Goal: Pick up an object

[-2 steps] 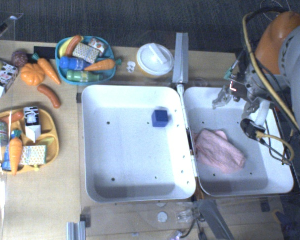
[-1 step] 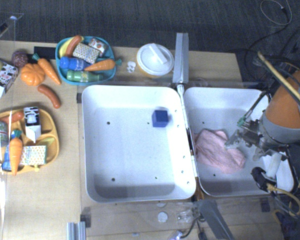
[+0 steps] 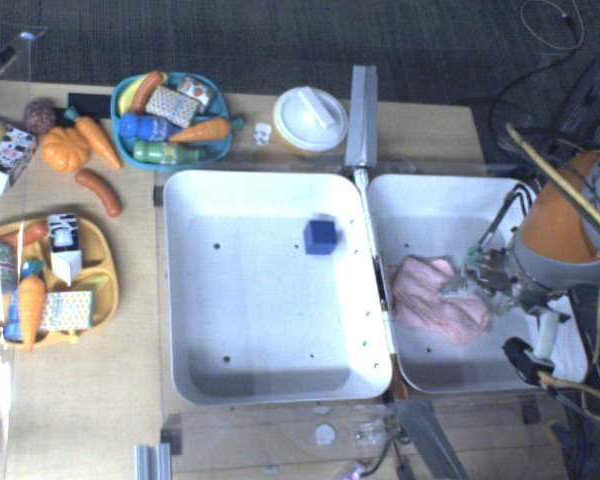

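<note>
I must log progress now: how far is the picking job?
Done: the gripper has reached the pink cloth in the right bin. In hand: it sits at the cloth's edge; a grasp cannot be confirmed. Left: lifting. The blue cube lies untouched in the left bin.

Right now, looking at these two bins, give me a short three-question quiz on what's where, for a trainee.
1. True or false: the blue cube lies in the same bin as the pink cloth.
2. Which is the gripper closest to? A) the blue cube B) the pink cloth C) the white lid
3. Fill in: the orange pumpkin sits on the ____ side of the view, outside both bins.

Key
1. False: the cube is in the left bin, the cloth in the right bin.
2. B, at the cloth's right edge.
3. Left.
</note>
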Robot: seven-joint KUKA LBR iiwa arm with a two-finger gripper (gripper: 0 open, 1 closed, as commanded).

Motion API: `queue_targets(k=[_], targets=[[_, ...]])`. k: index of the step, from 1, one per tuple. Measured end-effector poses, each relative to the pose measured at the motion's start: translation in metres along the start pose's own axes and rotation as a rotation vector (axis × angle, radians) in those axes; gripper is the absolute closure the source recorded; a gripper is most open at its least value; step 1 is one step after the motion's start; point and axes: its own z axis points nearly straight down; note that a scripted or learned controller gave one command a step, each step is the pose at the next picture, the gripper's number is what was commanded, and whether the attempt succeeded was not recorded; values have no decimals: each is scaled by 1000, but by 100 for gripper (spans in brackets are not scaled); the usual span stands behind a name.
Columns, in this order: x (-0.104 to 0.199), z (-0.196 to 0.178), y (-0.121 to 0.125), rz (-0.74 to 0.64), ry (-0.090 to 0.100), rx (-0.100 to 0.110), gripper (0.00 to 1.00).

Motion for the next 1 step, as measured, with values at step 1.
queue_targets(k=[1], targets=[[-8, 0, 3, 68, 2, -2, 0]])
